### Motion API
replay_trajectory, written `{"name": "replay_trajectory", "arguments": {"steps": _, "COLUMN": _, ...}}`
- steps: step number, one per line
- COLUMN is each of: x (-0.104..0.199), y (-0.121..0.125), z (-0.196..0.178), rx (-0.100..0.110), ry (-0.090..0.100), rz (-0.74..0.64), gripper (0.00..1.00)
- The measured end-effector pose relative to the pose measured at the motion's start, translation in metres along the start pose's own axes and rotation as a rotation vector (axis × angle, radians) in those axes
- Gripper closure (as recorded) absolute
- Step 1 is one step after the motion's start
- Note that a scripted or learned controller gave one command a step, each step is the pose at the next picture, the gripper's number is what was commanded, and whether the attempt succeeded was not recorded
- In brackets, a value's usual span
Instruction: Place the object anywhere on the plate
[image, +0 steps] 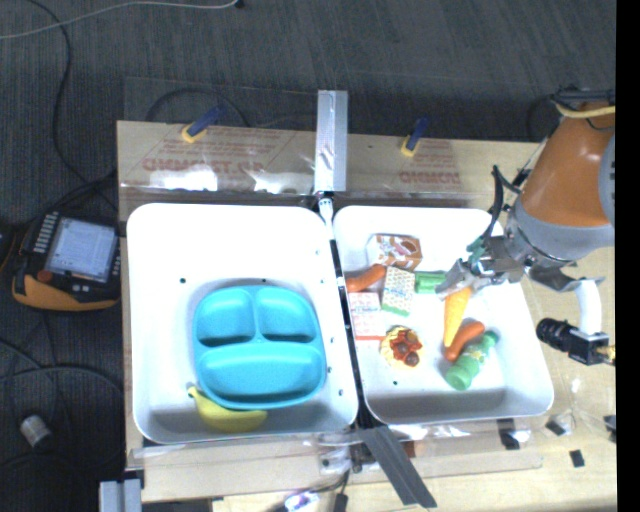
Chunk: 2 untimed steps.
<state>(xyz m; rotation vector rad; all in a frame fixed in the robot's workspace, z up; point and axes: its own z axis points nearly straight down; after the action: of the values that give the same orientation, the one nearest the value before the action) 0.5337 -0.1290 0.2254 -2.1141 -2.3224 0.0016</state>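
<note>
1. Blue, the divided plate (260, 345) lies in the left bin (150, 250). A yellow banana (228, 414) pokes out from under its rim at 7 o'clock.
2. At 3 o'clock from the plate, the right bin (520, 385) holds the carrot (455, 312), probably the object to move. The gripper (470, 272) hangs just above its top end. I cannot tell how the jaws are set, and nothing is clearly held between them.
3. Risk, as I judge it: the carrot touches an orange-and-green toy (466, 352) at 5 o'clock, so a closing grasp may nudge both or slip off the tapered body.
4. Small packets (398, 288) and a sausage (362, 278) crowd the 9 o'clock side. The divider (343, 300) between the bins stands across the route to the plate.
</note>
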Motion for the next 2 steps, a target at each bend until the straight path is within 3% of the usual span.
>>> {"name": "replay_trajectory", "arguments": {"steps": 1, "x": 0.072, "y": -0.007, "z": 0.009, "rx": 0.002, "ry": 0.000, "rz": 0.025, "gripper": 1.00}}
{"name": "replay_trajectory", "arguments": {"steps": 2, "x": 0.170, "y": -0.028, "z": 0.043, "rx": 0.003, "ry": -0.001, "rz": 0.070, "gripper": 1.00}}
